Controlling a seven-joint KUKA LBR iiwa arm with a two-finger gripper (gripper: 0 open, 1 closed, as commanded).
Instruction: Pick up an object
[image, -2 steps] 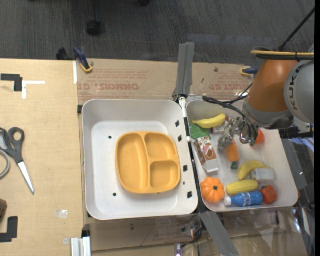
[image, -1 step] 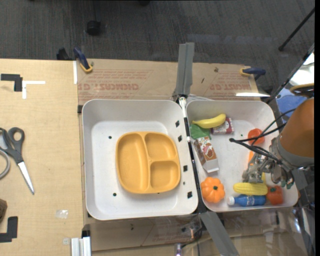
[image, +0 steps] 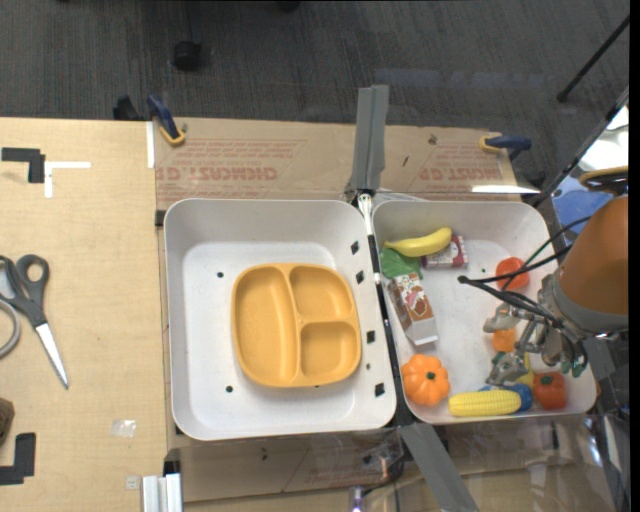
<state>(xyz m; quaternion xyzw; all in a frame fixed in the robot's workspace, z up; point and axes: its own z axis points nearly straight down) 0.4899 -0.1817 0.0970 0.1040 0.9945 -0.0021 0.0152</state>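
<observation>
Nearest the camera, in the right bin (image: 470, 212), a toy corn cob (image: 485, 403) lies along the front wall beside a small pumpkin (image: 424, 380). The gripper (image: 520, 350) hangs low just above the corn's right end; how wide it stands I cannot tell. This looks like the descent onto a pick; next, closing squarely on one toy. Farther back lies a banana (image: 420, 242).

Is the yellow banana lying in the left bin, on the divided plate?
No, the banana lies in the right bin, near its far wall, while the divided plate in the left bin holds nothing.
</observation>
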